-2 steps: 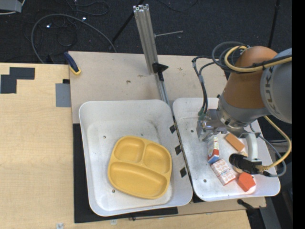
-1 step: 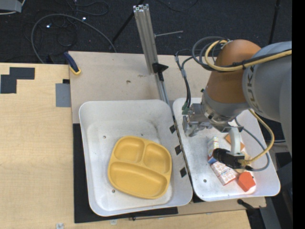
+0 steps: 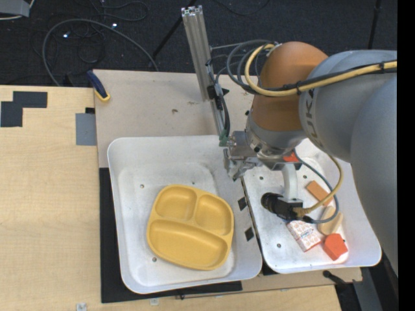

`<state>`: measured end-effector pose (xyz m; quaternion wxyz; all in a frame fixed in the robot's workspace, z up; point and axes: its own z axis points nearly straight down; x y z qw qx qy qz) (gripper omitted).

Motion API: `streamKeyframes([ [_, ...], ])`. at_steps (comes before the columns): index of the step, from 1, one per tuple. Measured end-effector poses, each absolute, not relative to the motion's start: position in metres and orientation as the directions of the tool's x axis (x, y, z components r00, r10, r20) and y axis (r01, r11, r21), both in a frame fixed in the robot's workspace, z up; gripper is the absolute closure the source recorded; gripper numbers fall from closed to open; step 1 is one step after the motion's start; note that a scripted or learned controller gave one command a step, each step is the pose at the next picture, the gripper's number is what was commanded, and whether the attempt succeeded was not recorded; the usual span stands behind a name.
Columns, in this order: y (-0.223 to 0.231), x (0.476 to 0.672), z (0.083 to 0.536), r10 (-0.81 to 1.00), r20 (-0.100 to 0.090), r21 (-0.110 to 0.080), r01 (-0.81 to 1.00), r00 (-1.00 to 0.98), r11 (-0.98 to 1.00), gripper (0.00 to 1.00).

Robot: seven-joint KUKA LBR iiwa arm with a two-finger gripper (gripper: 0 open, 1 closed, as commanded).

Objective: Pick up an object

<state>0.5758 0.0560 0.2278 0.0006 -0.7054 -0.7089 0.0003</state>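
Observation:
A yellow divided plate (image 3: 191,227) lies in the left white bin (image 3: 123,193). The right white bin (image 3: 364,241) holds an orange-red block (image 3: 335,246), a white and red packet (image 3: 305,234), a small tan block (image 3: 316,190) and a pale wooden piece (image 3: 331,218). My gripper (image 3: 236,166) hangs low over the divide between the two bins, beyond the plate's far right corner. I see nothing held in it. The arm hides much of the right bin's far half.
An upright aluminium post (image 3: 198,50) stands behind the left bin, close to my wrist. A blue and yellow tool (image 3: 98,87) lies on the board at the back left. A wooden bench top (image 3: 45,193) lies to the left.

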Motion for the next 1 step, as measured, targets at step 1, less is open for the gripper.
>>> streamKeyframes([
  [1, 0.0989, 0.5795, 0.2236, 1.000, 0.000, -0.003, 1.000, -0.005, 0.005, 1.00],
])
